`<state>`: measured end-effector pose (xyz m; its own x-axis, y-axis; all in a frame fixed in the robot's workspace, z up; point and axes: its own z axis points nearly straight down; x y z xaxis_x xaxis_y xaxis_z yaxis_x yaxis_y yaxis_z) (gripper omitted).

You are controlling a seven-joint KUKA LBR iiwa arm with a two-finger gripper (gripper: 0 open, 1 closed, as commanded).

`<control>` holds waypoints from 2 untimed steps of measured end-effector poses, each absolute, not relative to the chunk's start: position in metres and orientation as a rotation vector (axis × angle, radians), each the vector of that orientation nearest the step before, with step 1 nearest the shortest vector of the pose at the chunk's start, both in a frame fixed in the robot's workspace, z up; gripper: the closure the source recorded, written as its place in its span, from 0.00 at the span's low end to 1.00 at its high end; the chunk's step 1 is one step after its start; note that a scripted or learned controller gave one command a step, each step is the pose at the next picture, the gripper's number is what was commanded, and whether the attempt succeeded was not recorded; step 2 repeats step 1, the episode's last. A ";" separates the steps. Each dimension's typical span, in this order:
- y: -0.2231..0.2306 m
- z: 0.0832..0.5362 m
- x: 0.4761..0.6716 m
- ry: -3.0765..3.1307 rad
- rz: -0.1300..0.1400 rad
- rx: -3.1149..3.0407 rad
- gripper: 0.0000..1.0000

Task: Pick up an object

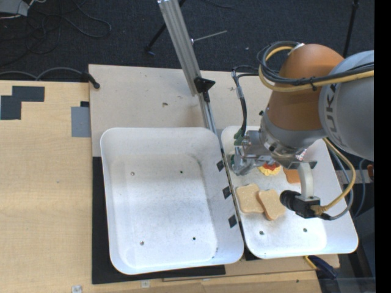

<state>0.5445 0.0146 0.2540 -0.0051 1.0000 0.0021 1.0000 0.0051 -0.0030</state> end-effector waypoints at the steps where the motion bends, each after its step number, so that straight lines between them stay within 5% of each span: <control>1: 0.077 0.243 0.550 -2.224 0.002 -2.213 1.00; 2: 0.077 0.243 0.550 -2.224 0.002 -2.213 1.00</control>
